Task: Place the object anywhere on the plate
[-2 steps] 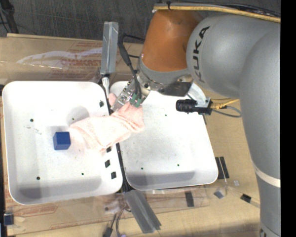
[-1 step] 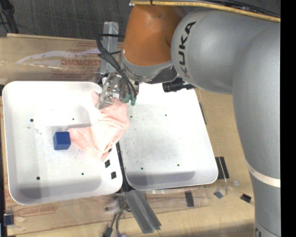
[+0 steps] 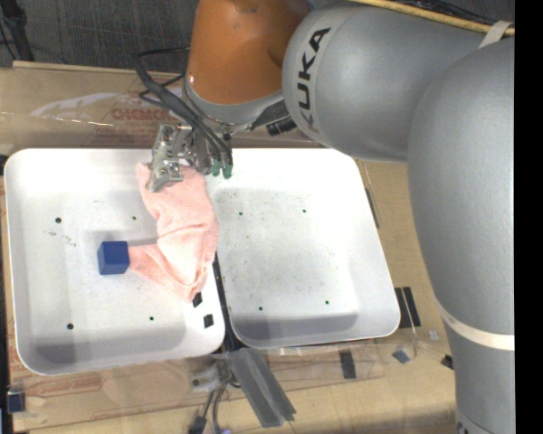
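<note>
A pink cloth [image 3: 185, 235] hangs in the left bin [image 3: 54, 328], near that bin's right wall. Its top corner is pinched between the fingers of my gripper [image 3: 167, 172], which is shut on it. The lower folds of the cloth rest on the bin floor and trail toward the rim between the bins. A small blue cube [image 3: 113, 257] sits on the left bin's floor, just left of the cloth's lower end. The wrist and orange band [image 3: 240, 43] stand above the gripper at the bins' far edge.
The right bin [image 3: 294, 260] lies beside the left one, its floor speckled with dark marks. The grey arm [image 3: 425, 107] spans the upper right of the view. Cardboard [image 3: 81, 107] lies under and behind the bins. Grey brackets [image 3: 258, 382] sit at the front edge.
</note>
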{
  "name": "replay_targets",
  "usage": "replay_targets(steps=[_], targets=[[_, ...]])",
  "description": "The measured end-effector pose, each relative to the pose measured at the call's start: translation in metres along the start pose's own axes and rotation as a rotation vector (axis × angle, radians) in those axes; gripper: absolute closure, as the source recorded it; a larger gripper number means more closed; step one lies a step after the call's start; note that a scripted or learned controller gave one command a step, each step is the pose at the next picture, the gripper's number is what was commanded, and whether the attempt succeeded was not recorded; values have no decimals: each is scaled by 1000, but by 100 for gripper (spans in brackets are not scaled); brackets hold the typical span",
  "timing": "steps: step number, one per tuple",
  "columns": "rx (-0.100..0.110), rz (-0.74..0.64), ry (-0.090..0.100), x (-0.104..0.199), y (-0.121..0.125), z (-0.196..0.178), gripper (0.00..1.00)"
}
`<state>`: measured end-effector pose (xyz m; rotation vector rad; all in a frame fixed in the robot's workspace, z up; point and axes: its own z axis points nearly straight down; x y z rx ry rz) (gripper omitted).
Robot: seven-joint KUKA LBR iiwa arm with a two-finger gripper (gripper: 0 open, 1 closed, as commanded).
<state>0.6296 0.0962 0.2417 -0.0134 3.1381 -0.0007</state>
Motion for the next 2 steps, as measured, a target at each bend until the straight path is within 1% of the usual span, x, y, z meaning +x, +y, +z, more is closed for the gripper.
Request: replay_targets(steps=[1,2], targets=[[0,-2,1,-8,52,5,100],[0,-2,1,-8,51,5,0]])
